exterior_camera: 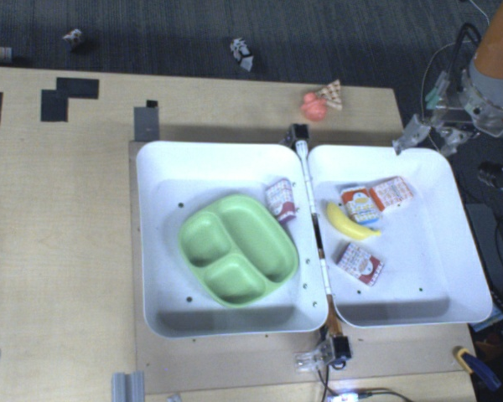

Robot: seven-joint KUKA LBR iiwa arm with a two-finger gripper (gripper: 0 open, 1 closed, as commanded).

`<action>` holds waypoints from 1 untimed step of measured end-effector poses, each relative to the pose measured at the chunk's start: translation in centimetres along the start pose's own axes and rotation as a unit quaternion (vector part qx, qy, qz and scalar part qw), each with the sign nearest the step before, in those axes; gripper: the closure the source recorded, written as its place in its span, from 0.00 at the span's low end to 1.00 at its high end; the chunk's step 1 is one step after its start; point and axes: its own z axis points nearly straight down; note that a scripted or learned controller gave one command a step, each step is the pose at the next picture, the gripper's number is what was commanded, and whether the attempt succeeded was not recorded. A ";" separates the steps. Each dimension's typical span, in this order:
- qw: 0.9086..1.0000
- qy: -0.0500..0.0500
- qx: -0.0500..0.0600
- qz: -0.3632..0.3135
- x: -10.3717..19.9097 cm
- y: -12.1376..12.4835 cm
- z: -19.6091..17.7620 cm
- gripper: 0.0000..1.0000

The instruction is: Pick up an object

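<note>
A pale wooden bench carried two shallow white bins side by side against a dark carpeted floor. In the right bin lay the pickable items: a yellow banana near the middle, touching a small orange-and-white carton just above it, with a red-and-white packet against that carton's right side and another red-and-white packet lying just below the banana. The left bin held a green divided plate, and a small red-and-white packet stood at the plate's upper right edge. The gripper hovered over the far right corner of the right bin, apart from every item; whether its fingers were spread or pressed together could not be told. A pinkish toy sat on the bench beyond the bins.
</note>
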 end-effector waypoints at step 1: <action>1.000 0.001 0.002 -0.001 4.2 1.5 14.2 0.00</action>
